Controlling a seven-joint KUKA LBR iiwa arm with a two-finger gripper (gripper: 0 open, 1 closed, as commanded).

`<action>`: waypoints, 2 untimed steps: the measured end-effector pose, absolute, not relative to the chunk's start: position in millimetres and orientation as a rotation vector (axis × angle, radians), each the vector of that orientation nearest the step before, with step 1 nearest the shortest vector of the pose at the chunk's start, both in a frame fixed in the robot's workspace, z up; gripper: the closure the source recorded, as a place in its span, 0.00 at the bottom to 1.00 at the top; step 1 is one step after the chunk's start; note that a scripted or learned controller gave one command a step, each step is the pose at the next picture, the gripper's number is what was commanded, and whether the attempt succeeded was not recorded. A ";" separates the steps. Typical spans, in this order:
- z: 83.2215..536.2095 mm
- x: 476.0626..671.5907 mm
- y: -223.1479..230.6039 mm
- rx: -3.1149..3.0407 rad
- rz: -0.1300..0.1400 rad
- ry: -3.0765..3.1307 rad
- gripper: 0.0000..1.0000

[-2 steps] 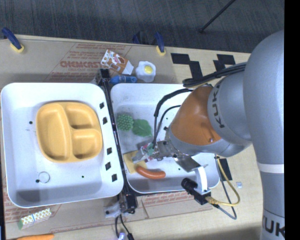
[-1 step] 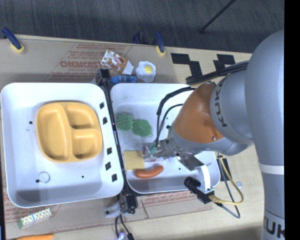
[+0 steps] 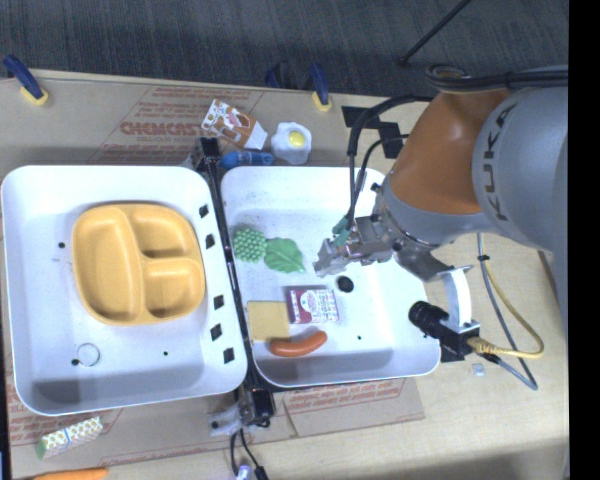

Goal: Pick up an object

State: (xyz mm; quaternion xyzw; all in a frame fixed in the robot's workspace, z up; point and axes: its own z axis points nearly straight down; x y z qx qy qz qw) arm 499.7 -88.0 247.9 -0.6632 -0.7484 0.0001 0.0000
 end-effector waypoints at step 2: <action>239.1 475.9 -174.5 -2.295 0.003 -2.138 1.00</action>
